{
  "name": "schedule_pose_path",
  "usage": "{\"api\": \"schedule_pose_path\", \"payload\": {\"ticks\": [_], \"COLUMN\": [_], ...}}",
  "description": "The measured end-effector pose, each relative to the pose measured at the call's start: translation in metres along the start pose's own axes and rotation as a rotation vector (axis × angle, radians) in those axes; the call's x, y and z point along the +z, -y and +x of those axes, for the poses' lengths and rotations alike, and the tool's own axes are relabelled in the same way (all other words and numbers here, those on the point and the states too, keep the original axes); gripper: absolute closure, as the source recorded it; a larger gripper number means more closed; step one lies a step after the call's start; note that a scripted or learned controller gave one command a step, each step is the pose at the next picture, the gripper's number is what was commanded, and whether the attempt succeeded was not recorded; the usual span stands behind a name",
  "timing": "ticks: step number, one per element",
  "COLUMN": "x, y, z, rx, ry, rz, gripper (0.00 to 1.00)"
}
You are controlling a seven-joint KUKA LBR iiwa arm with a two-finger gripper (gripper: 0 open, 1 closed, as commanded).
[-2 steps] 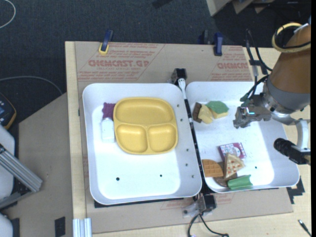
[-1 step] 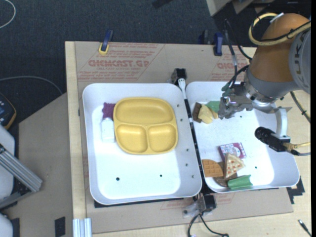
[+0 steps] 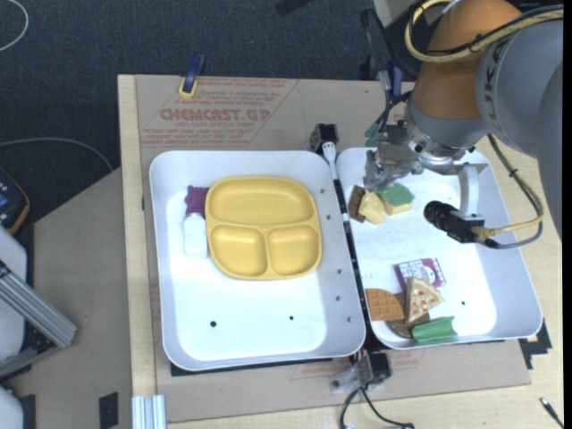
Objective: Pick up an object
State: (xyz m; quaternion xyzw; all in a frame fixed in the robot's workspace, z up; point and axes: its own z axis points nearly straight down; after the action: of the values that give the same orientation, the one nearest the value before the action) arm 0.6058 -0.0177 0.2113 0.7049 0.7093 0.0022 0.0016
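My gripper hangs low over the far left corner of the right bin. Right under and beside it lie a pale yellow chunk, a green piece and a small brown piece, bunched together. The gripper looks to be touching or just above this cluster, and the wrist hides how the contact stands. Toward the bin's near side lie a purple packet, a round brown waffle, a pizza slice and a green item.
The left bin holds a yellow divided plate, with a white bottle with a purple cap lying against the plate's left side. The grey arm with its orange band comes in over the right bin's far edge.
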Motion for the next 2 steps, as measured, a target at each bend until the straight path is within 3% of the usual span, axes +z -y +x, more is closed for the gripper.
{"api": "schedule_pose_path", "payload": {"ticks": [1,2], "x": [-0.006,-0.004], "y": [-0.041,-0.038], "z": [0.031,0.045], "rx": [0.001,0.004], "ry": [0.000,0.001], "rz": [-0.002,0.006], "gripper": [1.00,1.00]}}
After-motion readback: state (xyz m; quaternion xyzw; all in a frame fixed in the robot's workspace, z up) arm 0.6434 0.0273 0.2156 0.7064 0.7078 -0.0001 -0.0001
